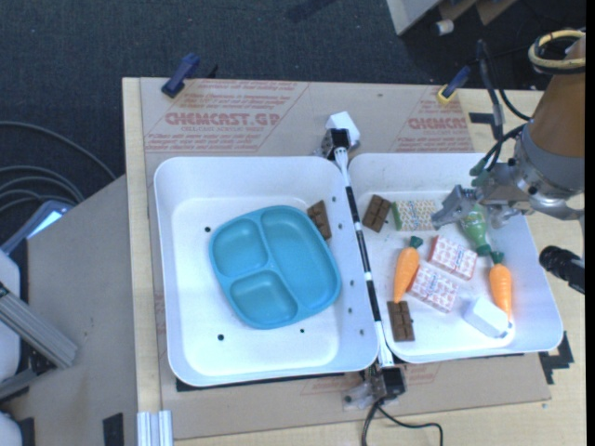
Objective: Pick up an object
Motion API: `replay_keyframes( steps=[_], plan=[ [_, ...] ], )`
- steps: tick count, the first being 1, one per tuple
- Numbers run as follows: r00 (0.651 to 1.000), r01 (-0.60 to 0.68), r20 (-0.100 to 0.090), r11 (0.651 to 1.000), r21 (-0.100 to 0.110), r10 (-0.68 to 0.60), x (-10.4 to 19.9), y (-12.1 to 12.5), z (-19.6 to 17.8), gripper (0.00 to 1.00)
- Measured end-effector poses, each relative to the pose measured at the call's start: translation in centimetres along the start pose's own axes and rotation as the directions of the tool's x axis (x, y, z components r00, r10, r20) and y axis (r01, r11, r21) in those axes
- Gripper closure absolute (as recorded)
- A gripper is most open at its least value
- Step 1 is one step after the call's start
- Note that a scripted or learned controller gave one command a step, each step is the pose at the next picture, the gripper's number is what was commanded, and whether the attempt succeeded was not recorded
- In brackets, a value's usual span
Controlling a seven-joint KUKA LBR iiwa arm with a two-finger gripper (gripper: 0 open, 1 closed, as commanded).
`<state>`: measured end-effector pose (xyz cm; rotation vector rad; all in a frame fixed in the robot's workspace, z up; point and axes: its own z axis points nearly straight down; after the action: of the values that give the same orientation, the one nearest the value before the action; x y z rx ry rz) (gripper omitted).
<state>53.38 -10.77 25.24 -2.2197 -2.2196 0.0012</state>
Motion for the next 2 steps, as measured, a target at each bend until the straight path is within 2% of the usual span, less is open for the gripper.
replay_keyframes(
  steps=[1, 2],
  plan=[
    [1.0, -0.001, 0.0, 1.0, 0.001, 0.001, 1.2, 1.5, 10.0, 0.0],
    [1.0, 0.0, 0.002, 1.0, -0.007, 0.0, 0.6, 0.8, 16.0, 0.0]
  ],
)
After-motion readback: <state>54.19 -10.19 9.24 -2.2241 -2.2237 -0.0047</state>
